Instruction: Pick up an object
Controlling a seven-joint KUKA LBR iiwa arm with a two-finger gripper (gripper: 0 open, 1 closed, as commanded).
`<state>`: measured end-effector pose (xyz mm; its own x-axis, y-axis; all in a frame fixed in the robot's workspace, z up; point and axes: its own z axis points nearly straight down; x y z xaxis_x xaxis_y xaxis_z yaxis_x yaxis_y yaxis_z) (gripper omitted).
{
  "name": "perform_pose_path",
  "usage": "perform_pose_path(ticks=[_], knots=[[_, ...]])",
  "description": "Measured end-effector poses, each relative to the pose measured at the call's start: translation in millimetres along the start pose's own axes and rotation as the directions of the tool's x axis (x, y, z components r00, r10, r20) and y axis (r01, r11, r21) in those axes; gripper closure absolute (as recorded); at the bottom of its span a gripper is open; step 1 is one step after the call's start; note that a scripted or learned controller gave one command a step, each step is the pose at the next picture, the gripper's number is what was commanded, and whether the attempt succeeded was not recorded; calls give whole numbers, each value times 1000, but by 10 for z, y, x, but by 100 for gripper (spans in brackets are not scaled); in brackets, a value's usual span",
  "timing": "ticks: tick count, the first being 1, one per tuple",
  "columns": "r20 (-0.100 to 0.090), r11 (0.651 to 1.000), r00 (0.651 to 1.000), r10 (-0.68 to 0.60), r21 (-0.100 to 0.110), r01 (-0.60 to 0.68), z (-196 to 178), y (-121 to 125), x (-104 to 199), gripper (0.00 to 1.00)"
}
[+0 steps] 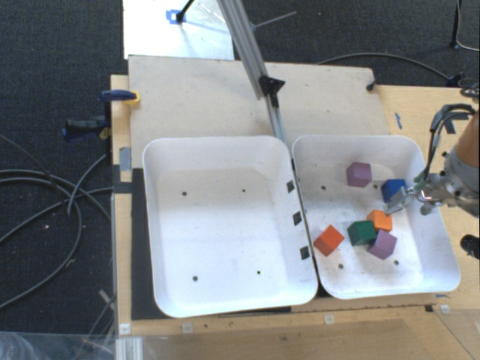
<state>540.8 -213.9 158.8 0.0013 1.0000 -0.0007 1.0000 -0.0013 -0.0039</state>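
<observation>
Low over the right bin [439, 272], near its right wall, the gripper [401, 199] is seen reaching in from the right edge of the view. Its silvery fingers [397, 201] point leftward, toward the bin's middle, and their tips lie just beside a blue cube [393, 189]. Whether the fingers are spread or pressed together cannot be told, since they appear small and blurred; no block is seen between them. Behind the gripper, the grey wrist of the arm [450, 190] is seen over the bin's right rim, with a looped black cable [442, 118] rising above it.

The blue cube rests on the bin floor, against the upper side of the fingertips. Being a cube, it shows no long axis; its faces are turned slightly askew to the bin walls. Just below the fingertips a small orange block [381, 220] is found, touching a green cube [361, 232] on its left and a purple cube [383, 244] below it. These three form a tight cluster. Further left, apart from the cluster, an orange cube [328, 240] lies tilted like a diamond. Up toward the far wall, a second purple cube [359, 174] stands alone.

The left bin [161, 276] is set beside the right one, their rims touching. Both bins are borne by a wooden bench [225, 96].
</observation>
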Motion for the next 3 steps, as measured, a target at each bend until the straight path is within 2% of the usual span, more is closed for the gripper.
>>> perform_pose_path(ticks=[1, 2, 3], knots=[[-3, 1000, 1000, -13, -4, 13, 721, 532, 571, 0], [-2, 1000, 1000, -1, -1, 1, 687, -130, 592, 0], [0, 1000, 1000, -5, -8, 5, 575, -93, 591, 100]])
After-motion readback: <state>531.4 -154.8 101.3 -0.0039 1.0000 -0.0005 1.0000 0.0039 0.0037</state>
